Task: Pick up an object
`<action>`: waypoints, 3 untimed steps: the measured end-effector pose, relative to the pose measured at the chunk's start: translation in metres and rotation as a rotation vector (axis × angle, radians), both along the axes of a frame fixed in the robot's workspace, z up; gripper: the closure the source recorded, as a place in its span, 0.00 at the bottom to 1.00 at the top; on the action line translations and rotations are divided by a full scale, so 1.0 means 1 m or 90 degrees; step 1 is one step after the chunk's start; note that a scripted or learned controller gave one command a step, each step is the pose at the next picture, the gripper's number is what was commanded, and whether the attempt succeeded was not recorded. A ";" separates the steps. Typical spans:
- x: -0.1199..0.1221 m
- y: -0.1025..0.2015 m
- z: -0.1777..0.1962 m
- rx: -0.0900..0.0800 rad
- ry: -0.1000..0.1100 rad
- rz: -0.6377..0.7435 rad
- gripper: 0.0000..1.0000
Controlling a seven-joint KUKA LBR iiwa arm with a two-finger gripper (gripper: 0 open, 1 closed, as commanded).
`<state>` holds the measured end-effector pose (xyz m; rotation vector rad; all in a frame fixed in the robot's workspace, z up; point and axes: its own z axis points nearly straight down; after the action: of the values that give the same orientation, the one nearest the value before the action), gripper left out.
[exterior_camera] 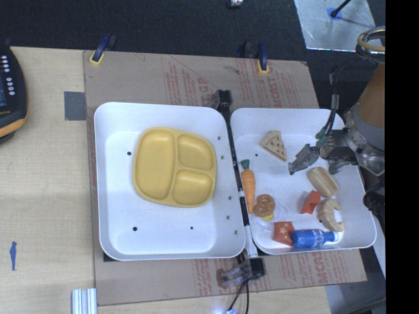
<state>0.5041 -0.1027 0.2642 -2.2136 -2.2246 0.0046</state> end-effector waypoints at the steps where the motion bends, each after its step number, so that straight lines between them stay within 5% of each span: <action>1: -0.019 -0.078 -0.096 -0.001 0.006 -0.005 0.00; 2: 0.024 -0.081 -0.177 0.001 0.002 0.002 0.00; 3: -0.008 -0.088 -0.173 0.001 0.001 -0.001 0.00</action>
<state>0.4966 -0.1906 0.0914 -2.2138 -2.2216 0.0057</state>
